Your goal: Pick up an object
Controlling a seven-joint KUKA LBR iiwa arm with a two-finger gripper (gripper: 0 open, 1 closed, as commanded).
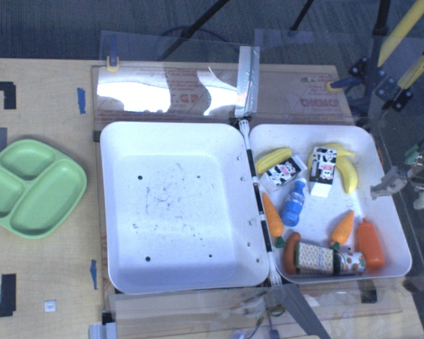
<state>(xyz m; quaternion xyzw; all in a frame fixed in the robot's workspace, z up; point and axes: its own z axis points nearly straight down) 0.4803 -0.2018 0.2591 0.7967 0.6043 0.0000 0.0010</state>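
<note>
Bright overhead glare on rear panel

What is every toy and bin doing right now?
Left bin: sits flat.
Right bin: holds toys.
Blue bottle: lying down.
Bananas: lying flat.
Carrots: lying flat.
Can: on its side.
Green plate: on the bench.

wooden bench, two white bins, green plate

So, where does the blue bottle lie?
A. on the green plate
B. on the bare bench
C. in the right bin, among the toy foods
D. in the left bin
C: the blue bottle lies inside the right bin, between an orange carrot and a small cow-patterned carton.
</note>
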